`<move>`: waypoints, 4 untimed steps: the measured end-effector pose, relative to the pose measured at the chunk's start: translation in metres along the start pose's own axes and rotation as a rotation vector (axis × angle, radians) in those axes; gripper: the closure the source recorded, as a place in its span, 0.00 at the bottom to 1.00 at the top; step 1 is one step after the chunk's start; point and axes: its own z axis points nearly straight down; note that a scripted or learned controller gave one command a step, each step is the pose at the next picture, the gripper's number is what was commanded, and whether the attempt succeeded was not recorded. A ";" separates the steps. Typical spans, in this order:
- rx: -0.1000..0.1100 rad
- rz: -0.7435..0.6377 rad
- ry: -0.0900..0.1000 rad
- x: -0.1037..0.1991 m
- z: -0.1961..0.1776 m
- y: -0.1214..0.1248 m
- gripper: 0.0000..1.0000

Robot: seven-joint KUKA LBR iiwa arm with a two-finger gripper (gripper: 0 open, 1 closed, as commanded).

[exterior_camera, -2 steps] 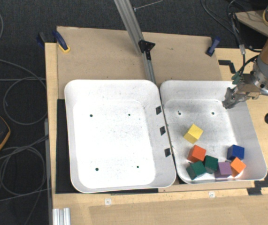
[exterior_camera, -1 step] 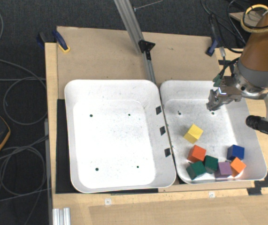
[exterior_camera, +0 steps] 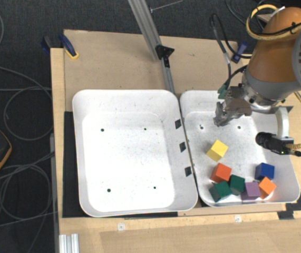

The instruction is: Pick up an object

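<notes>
Dark carpet with loose cables around light wooden bench (exterior_camera: 124, 51) — two shallow white plastic bins; gripper (exterior_camera: 221, 119) over right bin (exterior_camera: 197, 141), grasp state unreadable, small yellow cube (exterior_camera: 217, 150) nearby.

The robot arm (exterior_camera: 284, 46) comes in from the right side of the picture. The big round part near the top is orange, and under it sits a wide grey ring. Below that ring is the wrist, which points down and a little to the left. The gripper (exterior_camera: 220, 121) hangs at the end of the wrist, low and dark grey. Its tips point down. The tips look close together, but they are small and dark here, so it is hard to be sure. Nothing shows between them.
</notes>
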 end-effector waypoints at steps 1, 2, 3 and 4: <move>0.002 0.002 -0.001 0.046 0.005 -0.016 1.00; 0.002 0.001 -0.001 0.096 0.013 -0.025 1.00; 0.002 0.001 0.000 0.147 0.007 -0.043 1.00; 0.002 0.007 -0.003 0.143 0.007 -0.042 0.00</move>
